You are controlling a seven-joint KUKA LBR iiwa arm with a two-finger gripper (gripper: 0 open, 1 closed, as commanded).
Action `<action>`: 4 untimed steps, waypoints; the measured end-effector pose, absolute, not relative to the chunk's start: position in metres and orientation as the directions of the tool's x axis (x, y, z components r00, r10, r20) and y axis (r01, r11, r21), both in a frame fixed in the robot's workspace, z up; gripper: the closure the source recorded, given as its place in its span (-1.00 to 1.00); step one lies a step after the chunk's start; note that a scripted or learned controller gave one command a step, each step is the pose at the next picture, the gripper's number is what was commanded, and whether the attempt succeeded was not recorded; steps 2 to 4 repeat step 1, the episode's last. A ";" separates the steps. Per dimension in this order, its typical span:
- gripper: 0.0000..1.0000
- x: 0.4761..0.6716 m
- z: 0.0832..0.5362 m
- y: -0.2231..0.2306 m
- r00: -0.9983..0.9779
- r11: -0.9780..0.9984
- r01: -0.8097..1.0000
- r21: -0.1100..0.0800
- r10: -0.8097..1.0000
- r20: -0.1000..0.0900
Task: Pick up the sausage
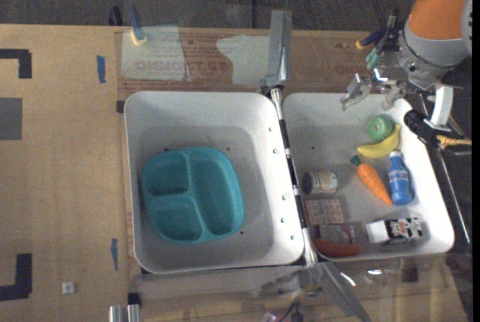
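The sausage [335, 248] is a short reddish-brown link lying flat against the front wall of the right bin [315, 114], near that bin's front left corner. My gripper [370, 88] hangs over the bin's back right part, well away from the sausage and above the bin floor. Nothing is visibly held in it. The grey arm with its orange band [442, 9] reaches in from the upper right.
Beside the sausage are a brown patterned packet [325, 210] and a black-and-white carton [395, 230]. Further back lie a small can [322, 181], a carrot [373, 183], a blue bottle [399, 178], a banana [379, 145] and a green fruit [380, 125]. The left bin [150, 118] holds a teal divided plate [193, 194].
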State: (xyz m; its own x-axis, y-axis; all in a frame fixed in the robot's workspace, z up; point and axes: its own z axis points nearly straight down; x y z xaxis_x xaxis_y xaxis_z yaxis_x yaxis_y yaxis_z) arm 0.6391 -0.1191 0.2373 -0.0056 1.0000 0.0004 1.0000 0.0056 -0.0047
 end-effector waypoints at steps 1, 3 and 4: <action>-1.00 0.550 0.184 -0.102 0.133 -0.133 0.991 -0.003 0.991 0.000; -1.00 0.550 0.184 -0.102 0.133 -0.133 0.991 -0.003 0.991 0.000; -1.00 0.550 0.184 -0.102 0.133 -0.133 0.991 -0.003 0.991 0.000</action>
